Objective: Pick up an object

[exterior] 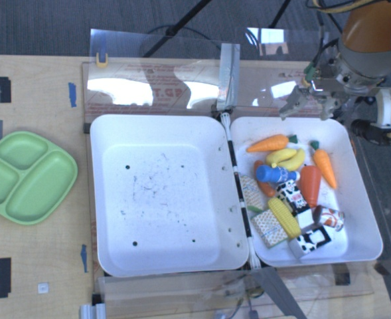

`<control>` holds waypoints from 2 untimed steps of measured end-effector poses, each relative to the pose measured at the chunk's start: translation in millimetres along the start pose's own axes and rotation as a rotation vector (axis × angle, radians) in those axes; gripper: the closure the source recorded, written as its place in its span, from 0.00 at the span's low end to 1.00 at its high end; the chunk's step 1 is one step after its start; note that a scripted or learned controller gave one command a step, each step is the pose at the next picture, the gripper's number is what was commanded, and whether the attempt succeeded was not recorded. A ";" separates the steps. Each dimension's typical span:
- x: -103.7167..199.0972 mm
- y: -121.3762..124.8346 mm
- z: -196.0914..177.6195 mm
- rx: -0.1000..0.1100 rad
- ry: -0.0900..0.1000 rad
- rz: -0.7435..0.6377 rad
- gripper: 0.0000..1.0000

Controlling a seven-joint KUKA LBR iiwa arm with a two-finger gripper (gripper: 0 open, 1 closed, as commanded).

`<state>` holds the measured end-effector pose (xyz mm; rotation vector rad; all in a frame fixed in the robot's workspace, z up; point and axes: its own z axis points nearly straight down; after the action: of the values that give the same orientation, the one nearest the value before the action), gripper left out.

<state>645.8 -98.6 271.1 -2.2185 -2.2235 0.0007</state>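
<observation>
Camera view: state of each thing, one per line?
Claw: above the right bin's far rim, nothing seen in it.
Left bin: scuffed floor.
Right bin: holds a pile of toys.
Carrots: two, lying flat.
Banana: lying on the pile.
Corn: lying flat, near front.
Green plate: upright, on the bench left of the bins.

Two glossy white plastic bins [162,133] sit on a matt pale wooden bench [36,78] beside a smooth green plastic divided plate [26,177].
</observation>
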 end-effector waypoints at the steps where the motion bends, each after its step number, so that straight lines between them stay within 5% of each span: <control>1: 0.0 0.0 0.0 0.000 0.000 0.000 0.00; 2: -52.6 -2.5 81.3 -0.001 0.000 -0.074 0.00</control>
<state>643.4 -151.2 189.8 -2.1351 -2.3049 0.0001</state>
